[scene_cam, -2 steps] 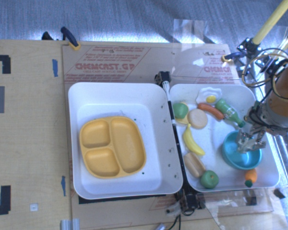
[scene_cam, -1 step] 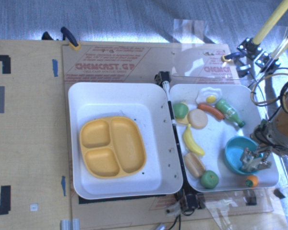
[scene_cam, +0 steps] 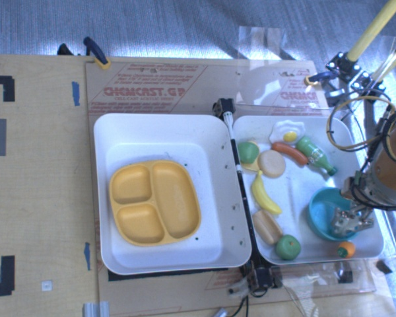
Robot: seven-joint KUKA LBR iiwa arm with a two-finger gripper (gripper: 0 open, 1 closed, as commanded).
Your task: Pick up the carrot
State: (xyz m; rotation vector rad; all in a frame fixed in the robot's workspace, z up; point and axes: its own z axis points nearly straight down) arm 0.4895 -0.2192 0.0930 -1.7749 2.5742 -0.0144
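whether the gripper [scene_cam: 348, 224] jaws are released or clenched cannot be told; it hangs low over the blue bowl [scene_cam: 325, 211] in the right bin [scene_cam: 368, 255]; the carrot [scene_cam: 346, 249] lies just below it near the bin's front right corner, beside the bowl's rim.

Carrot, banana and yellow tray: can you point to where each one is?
carrot [scene_cam: 346, 249], camera view, on its orange body near the right bin's front edge.
banana [scene_cam: 264, 195], camera view, on the middle of its curved yellow length.
yellow tray [scene_cam: 175, 200], camera view, on the floor of its largest compartment.
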